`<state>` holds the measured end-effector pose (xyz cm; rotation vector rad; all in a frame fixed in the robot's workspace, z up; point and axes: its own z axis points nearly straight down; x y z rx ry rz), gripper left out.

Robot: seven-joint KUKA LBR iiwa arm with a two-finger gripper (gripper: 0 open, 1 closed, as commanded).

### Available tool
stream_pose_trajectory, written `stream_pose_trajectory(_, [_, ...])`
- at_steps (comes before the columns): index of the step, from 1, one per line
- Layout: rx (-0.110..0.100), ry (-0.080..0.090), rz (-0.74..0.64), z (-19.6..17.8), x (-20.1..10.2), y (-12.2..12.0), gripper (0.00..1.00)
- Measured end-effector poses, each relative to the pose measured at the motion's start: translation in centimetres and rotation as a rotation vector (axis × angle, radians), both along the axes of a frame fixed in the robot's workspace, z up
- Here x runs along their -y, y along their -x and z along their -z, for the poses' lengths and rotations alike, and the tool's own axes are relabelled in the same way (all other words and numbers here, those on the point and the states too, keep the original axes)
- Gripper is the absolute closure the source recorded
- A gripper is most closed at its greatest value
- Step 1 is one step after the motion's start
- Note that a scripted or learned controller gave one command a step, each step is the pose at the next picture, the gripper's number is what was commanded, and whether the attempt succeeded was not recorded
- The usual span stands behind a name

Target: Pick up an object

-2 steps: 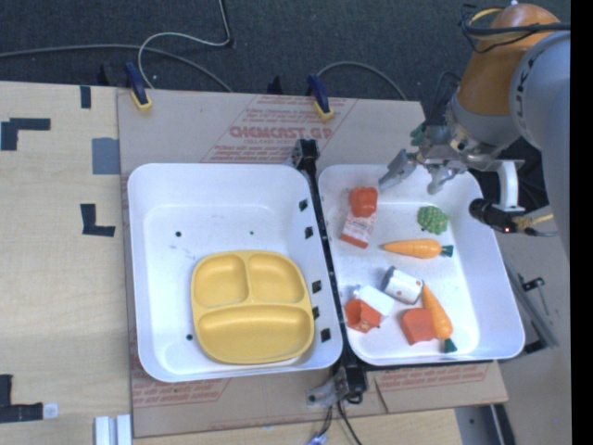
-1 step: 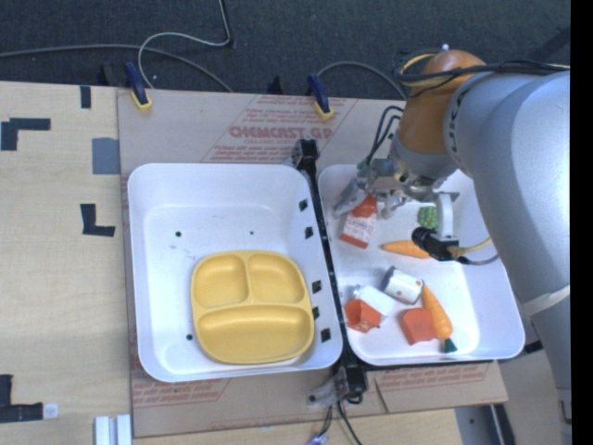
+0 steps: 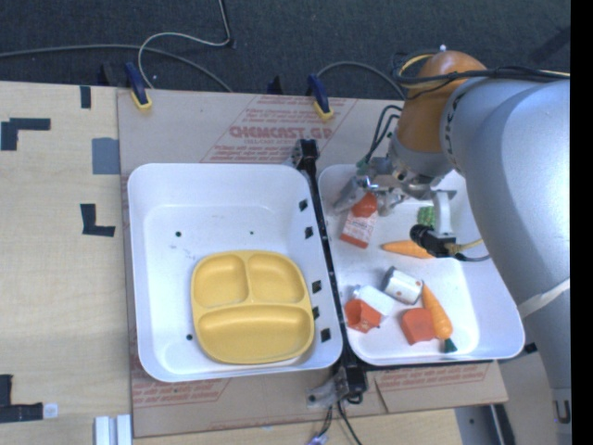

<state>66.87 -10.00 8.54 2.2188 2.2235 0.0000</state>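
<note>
My gripper [image 3: 371, 191] hangs low over the back left part of the right bin [image 3: 491, 336]. Directly below it, an orange and white carton [image 3: 358, 227] lies tilted with its top end touching the gripper; whether it is gripped I cannot tell. Spread over the right bin's floor are a small carrot [image 3: 406, 247], a white and black cylinder [image 3: 402, 286], a larger carrot [image 3: 437, 313], a red block [image 3: 418, 326], a red and white packet [image 3: 363, 311] and a green item [image 3: 425, 216], partly hidden by the wrist.
In the left bin [image 3: 157, 202] a yellow divided plate [image 3: 252, 306] lies at the front. The black divider [image 3: 320, 235] between the bins runs just left of the gripper. The grey arm [image 3: 519, 174] covers the right bin's right side. Cables and blue clamps lie behind the bins.
</note>
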Motion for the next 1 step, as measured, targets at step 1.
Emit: stream_pose_trajectory(1, [0.001, 0.001, -0.002, -1.04, -0.03, -0.04, 1.00])
